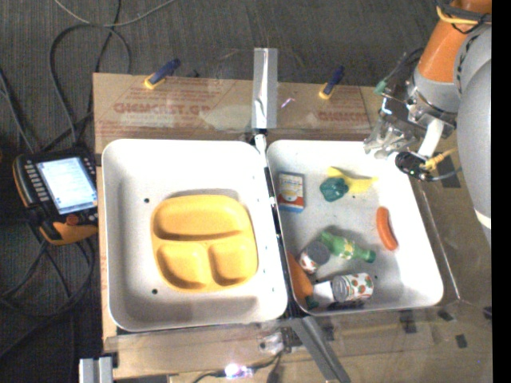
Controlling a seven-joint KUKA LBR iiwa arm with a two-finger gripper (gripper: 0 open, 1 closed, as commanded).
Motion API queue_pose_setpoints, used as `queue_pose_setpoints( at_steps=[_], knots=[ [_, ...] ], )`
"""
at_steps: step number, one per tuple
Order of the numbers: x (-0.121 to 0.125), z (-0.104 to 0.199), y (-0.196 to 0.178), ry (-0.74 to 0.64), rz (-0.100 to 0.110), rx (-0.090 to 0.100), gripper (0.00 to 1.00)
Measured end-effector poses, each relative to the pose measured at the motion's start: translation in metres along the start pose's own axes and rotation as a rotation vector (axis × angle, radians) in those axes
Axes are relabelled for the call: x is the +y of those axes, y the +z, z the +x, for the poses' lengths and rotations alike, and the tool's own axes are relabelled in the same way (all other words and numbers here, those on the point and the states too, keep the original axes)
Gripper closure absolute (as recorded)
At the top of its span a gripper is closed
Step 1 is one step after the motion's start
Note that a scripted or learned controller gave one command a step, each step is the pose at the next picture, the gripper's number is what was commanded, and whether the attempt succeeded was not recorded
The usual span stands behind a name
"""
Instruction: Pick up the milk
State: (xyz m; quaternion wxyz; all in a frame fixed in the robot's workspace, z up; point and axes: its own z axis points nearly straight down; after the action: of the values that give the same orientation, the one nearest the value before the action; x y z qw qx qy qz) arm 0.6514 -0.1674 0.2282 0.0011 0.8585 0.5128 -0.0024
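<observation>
Two shallow white plastic bins sat side by side. The left bin (pixel 120 214) held one yellow three-compartment tray (pixel 206 239) at its centre, with bare floor all round it. The right bin (pixel 415 238) held seven things: one small orange-and-blue milk carton (pixel 291 190) at ten o'clock, just beside the dividing wall; one teal lump (pixel 335 188) touching one yellow banana-like piece (pixel 358 182) at twelve; one red sausage (pixel 387 228) at three; one green bottle (pixel 346 247) at the centre; one printed can (pixel 351 286) and one orange carrot-like piece (pixel 299 279) at six to seven. The two-finger metal gripper (pixel 389 140) hung over the right bin's one o'clock rim, gripping nothing; whether it was spread or closed could not be told.
</observation>
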Motion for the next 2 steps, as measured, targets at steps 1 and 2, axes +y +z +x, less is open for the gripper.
queue_pose_setpoints(
  at_steps=[1,2],
  knots=[
    [-0.009,-0.045,-0.104,-0.031,-0.001,0.001,1.0],
    [-0.093,-0.083,-0.024,-0.193,0.003,0.002,1.0]
  ],
)
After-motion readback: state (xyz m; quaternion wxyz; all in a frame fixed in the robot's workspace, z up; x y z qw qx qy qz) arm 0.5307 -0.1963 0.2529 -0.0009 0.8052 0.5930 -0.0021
